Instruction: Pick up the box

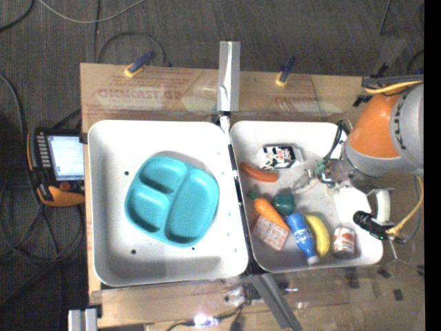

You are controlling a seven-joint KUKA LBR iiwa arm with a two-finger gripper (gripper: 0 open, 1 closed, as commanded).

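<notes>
Here, two white bins are sitting side by side on the surface [96,81]. The left bin [103,185] is holding a teal divided plate [172,198], which is lying near its middle. The right bin [324,133] is holding the small things. The box [270,232], orange with a checked pattern, is lying flat at the near left of the right bin. A toy carrot [267,209] is lying just beside it on the far side, and a blue bottle [302,236] is lying just to its right. A yellow banana [319,234] is lying next to the bottle, and a small can [343,241] is standing further right. A black and white carton [280,156] is lying at the far side, with a red sausage [259,173] beside it. The gripper [322,174] is hanging over the right bin, well apart from the box, and I cannot tell how wide it is standing.
</notes>
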